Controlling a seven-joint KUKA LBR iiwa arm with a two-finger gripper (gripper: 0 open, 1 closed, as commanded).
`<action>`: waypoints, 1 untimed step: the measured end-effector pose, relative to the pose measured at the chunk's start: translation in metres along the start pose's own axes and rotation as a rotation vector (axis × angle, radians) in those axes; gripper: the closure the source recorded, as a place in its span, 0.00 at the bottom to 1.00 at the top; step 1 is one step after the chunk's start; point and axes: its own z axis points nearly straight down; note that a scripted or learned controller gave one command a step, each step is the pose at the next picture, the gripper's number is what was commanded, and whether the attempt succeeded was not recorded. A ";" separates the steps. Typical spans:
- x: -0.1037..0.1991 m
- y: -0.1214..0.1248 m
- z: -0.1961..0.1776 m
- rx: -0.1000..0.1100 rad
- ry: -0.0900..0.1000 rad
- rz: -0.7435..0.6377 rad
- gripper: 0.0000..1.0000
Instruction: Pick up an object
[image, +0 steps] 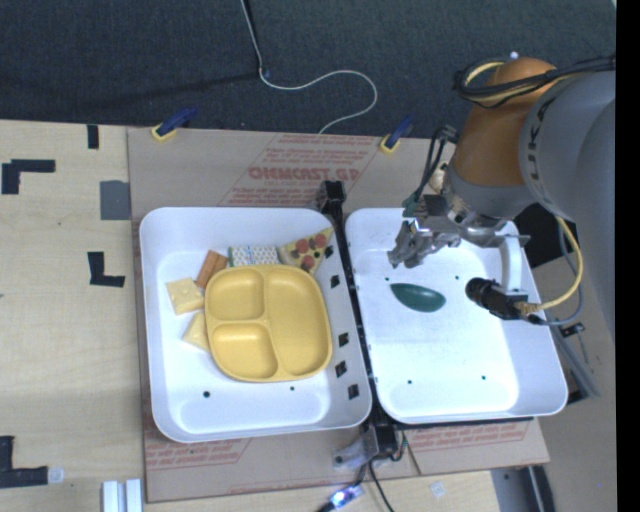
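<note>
A small dark green oval object (418, 297) lies on the floor of the right bin (450, 380). My gripper (408, 252) hangs over the back of that bin, just above and slightly left of the green object, with nothing visibly between its fingers. The left bin (170, 400) holds a yellow divided plate (268, 322), with tan crackers (186, 296), an orange-brown piece (211, 267), a patterned piece (252, 256) and a pizza-slice-shaped toy (308, 250) around its back and left sides.
The grey arm with its orange band (500, 130) comes in from the upper right over the right bin. A black fitting with yellow cable (495, 297) sits off the wrist. A black divider clip row (345, 300) separates the bins.
</note>
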 end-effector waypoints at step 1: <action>-0.001 0.006 -0.020 -0.003 0.001 0.000 1.00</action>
